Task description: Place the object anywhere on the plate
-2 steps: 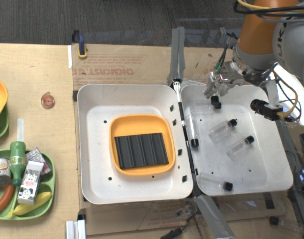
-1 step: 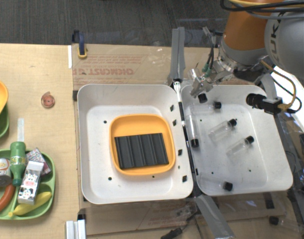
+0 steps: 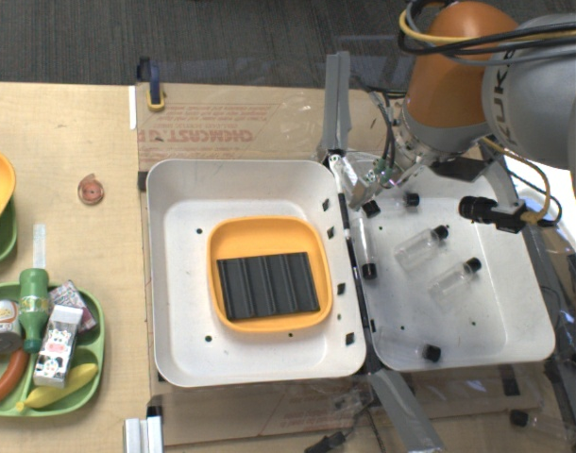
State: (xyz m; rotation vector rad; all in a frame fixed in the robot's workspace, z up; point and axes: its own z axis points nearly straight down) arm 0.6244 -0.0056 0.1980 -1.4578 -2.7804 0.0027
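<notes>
Bins (image 3: pixel 175 281): two; yellow plate (image 3: pixel 267 243): one, holding one dark ridged slab (image 3: pixel 267 286); fingers' (image 3: pixel 364 192) state unclear.

Two shallow white bins sit side by side on the bench: the left bin (image 3: pixel 175 281) and the right bin (image 3: pixel 496 333). One orange plate (image 3: pixel 222 253) lies in the left bin, bearing one dark ribbed slab (image 3: pixel 269 285). Two clear plastic bottles with black caps lie in the right bin: one (image 3: pixel 418 247) and another (image 3: pixel 454 279). One grey arm with one orange band (image 3: pixel 458 59) reaches over them. On the bench to the left there is one green tray (image 3: pixel 92 366) of toy food, holding one green bottle (image 3: pixel 33 302), one small can (image 3: pixel 1 319) and one small carton (image 3: pixel 54 345). One small pink round object (image 3: pixel 92 191) lies alone.
</notes>
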